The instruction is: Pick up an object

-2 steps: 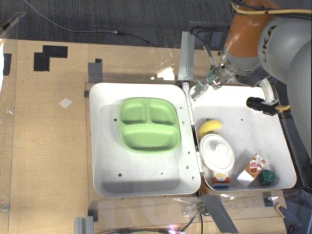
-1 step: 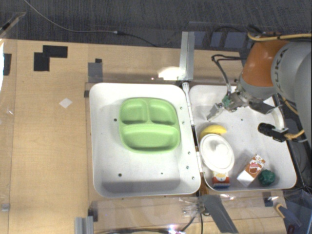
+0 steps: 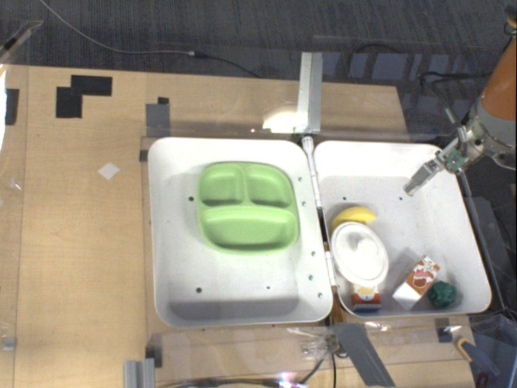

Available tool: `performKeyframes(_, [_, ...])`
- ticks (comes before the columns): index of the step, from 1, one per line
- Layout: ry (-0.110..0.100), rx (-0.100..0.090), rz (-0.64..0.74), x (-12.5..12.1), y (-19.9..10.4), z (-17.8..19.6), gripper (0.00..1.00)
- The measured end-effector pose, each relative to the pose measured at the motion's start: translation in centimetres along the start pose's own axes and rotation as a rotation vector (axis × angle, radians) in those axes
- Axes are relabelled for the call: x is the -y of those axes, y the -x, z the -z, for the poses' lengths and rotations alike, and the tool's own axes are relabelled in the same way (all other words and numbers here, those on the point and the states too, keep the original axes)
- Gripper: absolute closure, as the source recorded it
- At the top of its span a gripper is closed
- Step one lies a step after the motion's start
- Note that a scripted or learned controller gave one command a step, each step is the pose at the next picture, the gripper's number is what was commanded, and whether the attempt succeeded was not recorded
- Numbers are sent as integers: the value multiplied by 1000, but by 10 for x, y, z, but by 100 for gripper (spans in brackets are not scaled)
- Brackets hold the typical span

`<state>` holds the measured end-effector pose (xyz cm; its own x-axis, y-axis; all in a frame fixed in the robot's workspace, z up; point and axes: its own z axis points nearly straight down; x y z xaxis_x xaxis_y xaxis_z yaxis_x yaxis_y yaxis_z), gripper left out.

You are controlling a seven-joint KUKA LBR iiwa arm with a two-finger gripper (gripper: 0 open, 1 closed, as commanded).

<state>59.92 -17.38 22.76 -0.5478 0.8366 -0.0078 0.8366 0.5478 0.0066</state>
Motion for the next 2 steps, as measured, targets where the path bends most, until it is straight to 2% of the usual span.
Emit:
performKeyframes(1, [-3,-5,-39,-26,-75,-102,0])
performKeyframes(2, [28,19,39,8,-104,-129,0])
